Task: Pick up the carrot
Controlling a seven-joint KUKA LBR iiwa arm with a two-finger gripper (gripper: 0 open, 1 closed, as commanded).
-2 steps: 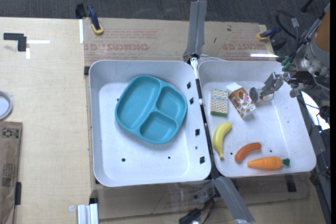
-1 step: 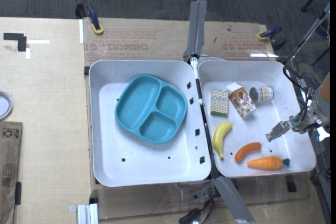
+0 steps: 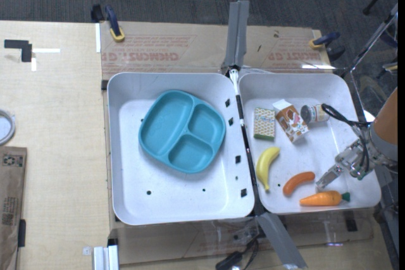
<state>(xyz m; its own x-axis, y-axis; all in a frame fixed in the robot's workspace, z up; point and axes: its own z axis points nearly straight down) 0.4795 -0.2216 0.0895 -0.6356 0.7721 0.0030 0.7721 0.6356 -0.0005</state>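
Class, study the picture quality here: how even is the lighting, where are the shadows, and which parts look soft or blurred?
Camera view: lighting is even and diffuse, with soft shadows inside the white bins; the blue plate and carrot read clearly; the gripper near the right edge looks slightly soft, its fingers hard to resolve; straight bench edges bow slightly, suggesting mild lens distortion.

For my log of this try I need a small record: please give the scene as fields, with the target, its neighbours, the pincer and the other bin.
target: carrot, lying near the front edge of the right bin
nearest neighbour: orange sausage-shaped item, just left of and behind the carrot
other items in right bin: banana, sponge, small carton, can
pincer: pincer, just above the carrot, holding nothing
left bin: left bin holds a blue divided plate
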